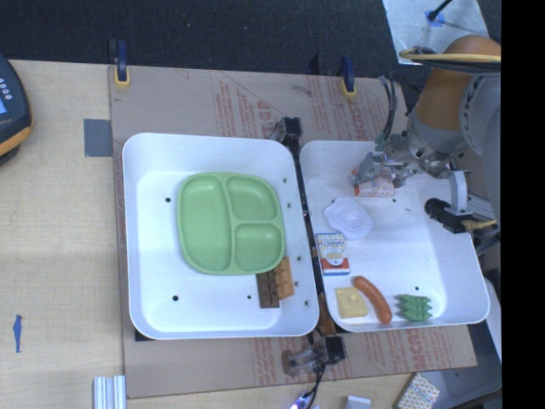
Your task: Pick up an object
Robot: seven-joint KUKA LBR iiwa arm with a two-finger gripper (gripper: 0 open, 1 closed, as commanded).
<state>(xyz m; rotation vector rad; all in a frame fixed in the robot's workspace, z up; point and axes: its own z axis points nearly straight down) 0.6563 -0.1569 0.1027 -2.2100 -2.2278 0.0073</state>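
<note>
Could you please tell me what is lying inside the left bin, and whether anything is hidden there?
The left bin holds a green divided plate and a brown chocolate-like bar by the plate's near right corner. Whatever may lie under the plate is covered.

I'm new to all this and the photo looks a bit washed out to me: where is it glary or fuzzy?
In the camera view, light falls from overhead: the right bin floor is nearly blown out, so the clear lid barely stands out; the green plate is evenly lit with soft shadows along the left bin walls; the whole picture is slightly soft, and the tool is blurry.
</note>
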